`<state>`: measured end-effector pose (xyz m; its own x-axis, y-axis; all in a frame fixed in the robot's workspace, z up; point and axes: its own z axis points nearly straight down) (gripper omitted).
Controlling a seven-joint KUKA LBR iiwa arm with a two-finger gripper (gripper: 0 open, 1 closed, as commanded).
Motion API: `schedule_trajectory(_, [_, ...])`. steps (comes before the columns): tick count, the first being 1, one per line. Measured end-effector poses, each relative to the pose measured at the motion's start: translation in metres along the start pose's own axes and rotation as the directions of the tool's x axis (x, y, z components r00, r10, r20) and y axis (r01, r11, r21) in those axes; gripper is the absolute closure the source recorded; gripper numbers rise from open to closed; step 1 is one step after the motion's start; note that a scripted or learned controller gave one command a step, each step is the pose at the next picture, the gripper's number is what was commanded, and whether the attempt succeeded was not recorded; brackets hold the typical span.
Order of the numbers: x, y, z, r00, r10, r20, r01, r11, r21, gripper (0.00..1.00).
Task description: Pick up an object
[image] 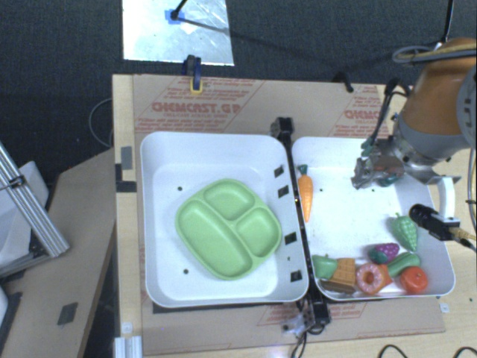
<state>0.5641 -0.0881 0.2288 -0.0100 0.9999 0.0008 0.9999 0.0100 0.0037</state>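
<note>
The toy carrot point(305, 190) lies flat in the right bin point(335, 151), against its left wall, green top toward the far end and orange tip toward the near end. The other toy foods crowd the near edge of that bin. A green piece point(324, 265) sits in the near left corner, touching a brown wedge point(344, 274). Just beside the wedge lies a pink donut point(370, 277). Behind it rests a purple piece point(384, 252), with a green vegetable point(403, 262) alongside. A red tomato point(414, 278) sits nearest the right corner. A green ridged cone point(407, 232) lies tilted a little farther back.
</note>
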Motion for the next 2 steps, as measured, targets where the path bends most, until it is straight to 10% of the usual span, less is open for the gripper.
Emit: schedule_trajectory(2, [0.099, 0.046, -0.001, 1.0, -0.001, -0.002, 0.001, 1.0, 0.001, 1.0])
